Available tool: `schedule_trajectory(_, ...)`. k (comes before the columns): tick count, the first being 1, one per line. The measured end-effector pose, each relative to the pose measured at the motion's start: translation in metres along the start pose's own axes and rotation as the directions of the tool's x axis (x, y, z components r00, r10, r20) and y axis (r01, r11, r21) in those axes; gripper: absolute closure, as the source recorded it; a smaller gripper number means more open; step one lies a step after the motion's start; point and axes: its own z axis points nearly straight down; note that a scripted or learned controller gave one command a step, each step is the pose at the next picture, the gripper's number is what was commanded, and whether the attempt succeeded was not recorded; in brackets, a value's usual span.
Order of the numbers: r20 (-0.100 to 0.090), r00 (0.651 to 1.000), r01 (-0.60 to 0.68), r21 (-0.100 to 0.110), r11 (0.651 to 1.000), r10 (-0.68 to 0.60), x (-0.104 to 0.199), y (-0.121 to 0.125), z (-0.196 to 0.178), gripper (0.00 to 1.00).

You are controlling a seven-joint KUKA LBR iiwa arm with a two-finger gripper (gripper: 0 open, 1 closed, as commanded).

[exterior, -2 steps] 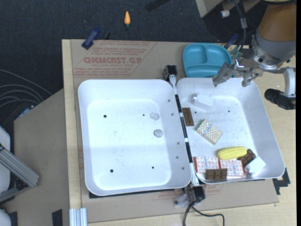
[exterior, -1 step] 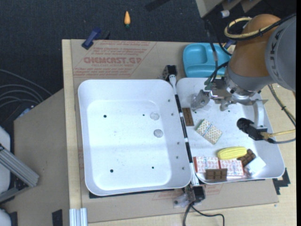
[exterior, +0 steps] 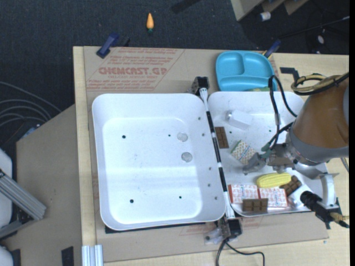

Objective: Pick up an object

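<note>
My gripper (exterior: pixel 256 160) is low in the right bin (exterior: pixel 219 101), reaching in from the right beneath the orange band of the arm (exterior: pixel 324 121). It sits just right of a speckled green-and-white packet (exterior: pixel 241 149) and just above a yellow corn cob (exterior: pixel 274 179). I cannot make out anything held. Also in this bin are a brown bar (exterior: pixel 221 137) by the left wall, a white packet (exterior: pixel 239 119), a red-and-white box (exterior: pixel 245 192), a chocolate slab (exterior: pixel 255 205) and a dark brown piece (exterior: pixel 292 184).
The left bin (exterior: pixel 105 148) holds two small round grey discs (exterior: pixel 184 147). A blue divided tray (exterior: pixel 244 71) lies behind the right bin. Black cables (exterior: pixel 277 101) hang over the right bin. A blue clip (exterior: pixel 107 46) rests at the bench's back edge.
</note>
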Motion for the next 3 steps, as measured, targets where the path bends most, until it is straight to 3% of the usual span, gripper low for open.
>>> schedule_trajectory(1,-0.001,1.0,0.001,-0.002,1.0,-0.001,0.001,0.033,0.067,0.0)
schedule_trajectory(2,0.0,1.0,0.002,-0.004,1.0,-0.002,0.007,0.101,0.066,0.0)
schedule_trajectory(3,0.0,1.0,0.001,-0.005,1.0,-0.001,0.007,0.101,0.056,1.0)
